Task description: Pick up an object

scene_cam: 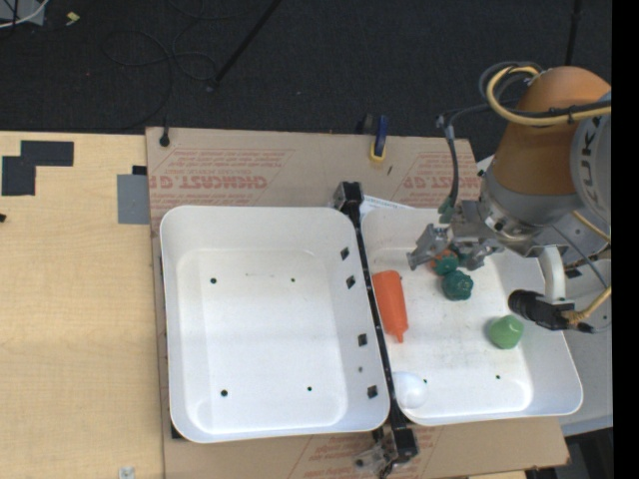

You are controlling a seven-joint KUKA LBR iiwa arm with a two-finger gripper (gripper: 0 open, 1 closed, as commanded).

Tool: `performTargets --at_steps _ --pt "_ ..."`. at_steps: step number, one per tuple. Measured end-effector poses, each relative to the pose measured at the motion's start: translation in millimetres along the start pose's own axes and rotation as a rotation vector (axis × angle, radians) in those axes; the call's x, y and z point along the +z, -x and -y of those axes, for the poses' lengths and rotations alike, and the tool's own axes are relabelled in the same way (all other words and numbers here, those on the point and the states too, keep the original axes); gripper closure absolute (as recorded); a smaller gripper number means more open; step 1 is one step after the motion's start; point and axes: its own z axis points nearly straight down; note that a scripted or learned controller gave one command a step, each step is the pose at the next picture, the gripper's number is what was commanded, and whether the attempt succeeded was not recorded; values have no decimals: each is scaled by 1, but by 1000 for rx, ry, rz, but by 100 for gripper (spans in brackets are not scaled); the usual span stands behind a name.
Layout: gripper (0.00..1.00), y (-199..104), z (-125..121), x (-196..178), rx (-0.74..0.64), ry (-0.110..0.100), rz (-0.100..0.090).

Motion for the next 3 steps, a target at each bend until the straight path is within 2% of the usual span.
performTargets --at_steps 1,2,3 --pt "0 48 -31 110 -2 19 5" --pt "0 16 -51 133 1 -4 0" --pt "0 28 21 139 3 -5 -1"
